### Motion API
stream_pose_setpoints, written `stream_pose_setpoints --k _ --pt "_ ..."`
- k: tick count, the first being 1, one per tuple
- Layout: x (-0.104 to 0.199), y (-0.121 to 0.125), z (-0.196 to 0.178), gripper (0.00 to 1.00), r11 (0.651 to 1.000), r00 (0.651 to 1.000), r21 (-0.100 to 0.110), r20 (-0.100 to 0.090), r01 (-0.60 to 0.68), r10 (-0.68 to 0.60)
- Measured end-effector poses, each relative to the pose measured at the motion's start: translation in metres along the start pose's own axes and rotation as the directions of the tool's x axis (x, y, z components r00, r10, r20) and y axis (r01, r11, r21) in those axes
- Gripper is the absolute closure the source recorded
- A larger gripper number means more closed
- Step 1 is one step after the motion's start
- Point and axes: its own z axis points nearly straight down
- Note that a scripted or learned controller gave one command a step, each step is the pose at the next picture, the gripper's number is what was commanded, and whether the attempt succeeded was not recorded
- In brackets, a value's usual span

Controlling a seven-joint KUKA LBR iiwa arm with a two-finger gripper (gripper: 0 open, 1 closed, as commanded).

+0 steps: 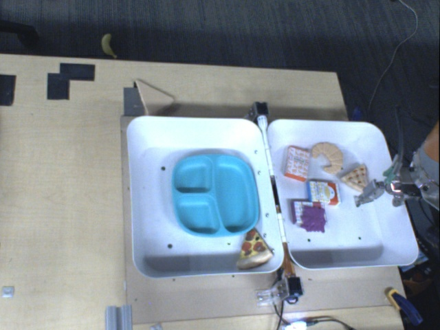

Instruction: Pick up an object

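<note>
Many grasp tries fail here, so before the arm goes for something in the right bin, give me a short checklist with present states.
1. Tool over the right bin, at its right edge: ok.
2. Tool carrying nothing: cannot tell.
3. Nearest target, the waffle-like wedge, lies apart from the tool: ok.
4. Targets separated: not ok; the small carton touches the purple item.
5. Croissant and orange-white card lie unobstructed: ok.
6. Pizza slice sits in the left bin, outside the tool's area: ok.
</note>
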Motion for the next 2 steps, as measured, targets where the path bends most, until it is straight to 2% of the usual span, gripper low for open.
stream_pose_setpoints --k 1,2 --pt "0.000 -0.015 0.075 0.00 1.000 1.000 -0.004 0.001 0.001 -0.001" --pt "0.001 -0.013 0.064 1.00 1.000 1.000 -0.008 0.001 0.002 -0.002"
